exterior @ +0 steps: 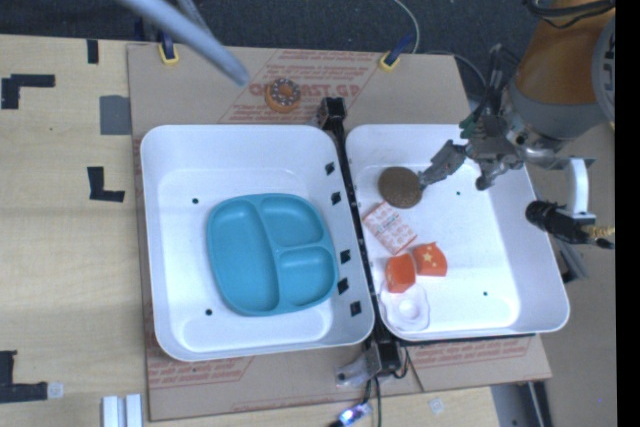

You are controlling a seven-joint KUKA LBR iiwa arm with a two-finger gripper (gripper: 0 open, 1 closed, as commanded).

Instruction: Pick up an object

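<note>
Nothing is lifted yet, as far as I can judge. Candidates for the pick all lie in the right bin (520, 245), toward its left side: a brown disc (399, 186) far in, a pink-patterned packet (389, 228) just near of it, an orange-red block (430, 259) with a smaller orange piece (400, 273) beside it, and a white cup-like thing (409, 309) nearest the front rim. All of them rest on the bin floor. My gripper (462, 165) hangs over the far part of this bin, just right of the disc, one dark finger reaching toward the disc's edge; whether it touches I cannot tell, nor whether the gripper stands apart or together. So the approach looks under way, while grasp and lift remain. Left of all this, the other bin (170, 215) holds a blue divided plate (270, 251).
</note>
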